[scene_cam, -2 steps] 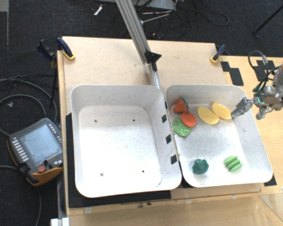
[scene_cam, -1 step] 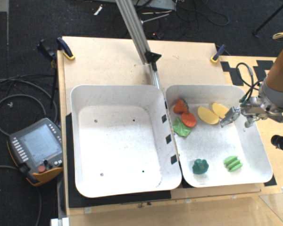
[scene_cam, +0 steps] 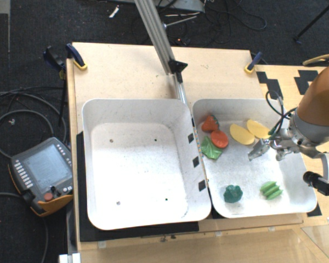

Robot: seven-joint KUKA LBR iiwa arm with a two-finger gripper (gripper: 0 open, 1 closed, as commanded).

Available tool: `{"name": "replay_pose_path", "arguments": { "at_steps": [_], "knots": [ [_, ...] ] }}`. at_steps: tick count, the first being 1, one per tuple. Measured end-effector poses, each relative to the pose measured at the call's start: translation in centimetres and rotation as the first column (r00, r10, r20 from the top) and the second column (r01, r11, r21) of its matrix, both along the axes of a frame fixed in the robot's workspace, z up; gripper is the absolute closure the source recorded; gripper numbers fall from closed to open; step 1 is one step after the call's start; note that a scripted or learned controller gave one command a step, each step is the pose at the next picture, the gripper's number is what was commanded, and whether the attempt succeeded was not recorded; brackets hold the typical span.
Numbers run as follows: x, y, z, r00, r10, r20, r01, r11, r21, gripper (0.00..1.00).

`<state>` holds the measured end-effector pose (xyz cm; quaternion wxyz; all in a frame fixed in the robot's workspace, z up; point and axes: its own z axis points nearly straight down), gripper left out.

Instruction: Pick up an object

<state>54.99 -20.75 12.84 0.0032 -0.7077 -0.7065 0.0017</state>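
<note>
The bench (scene_cam: 126, 70) carries two white bins; the right bin (scene_cam: 296, 201) holds the objects. At frame right, the end effector (scene_cam: 267, 148) hangs spread, gripping nothing, just below two yellow pieces (scene_cam: 249, 131). Red pieces (scene_cam: 215, 131) lie left, green pieces (scene_cam: 271, 190) lower.

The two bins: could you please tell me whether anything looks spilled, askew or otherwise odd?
Nothing stands out. The toy foods, such as the green broccoli and two yellow pieces, all lie inside the right bin, none spilled.
</note>
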Motion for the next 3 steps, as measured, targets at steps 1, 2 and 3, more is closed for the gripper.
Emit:
{"name": "replay_pose_path", "arguments": {
  "at_steps": [1, 2, 3],
  "knots": [
    [0.1, 0.1, -3.4, 1.0, 0.001, 0.007, -0.001, 1.0, -0.002, 0.0],
    [0.1, 0.0, -2.2, 1.0, 0.001, 0.01, -0.001, 1.0, -0.003, 1.0],
    [-0.7, 0.3, 3.1, 1.0, 0.001, 0.008, -0.001, 1.0, -0.003, 1.0]
  ]
}}
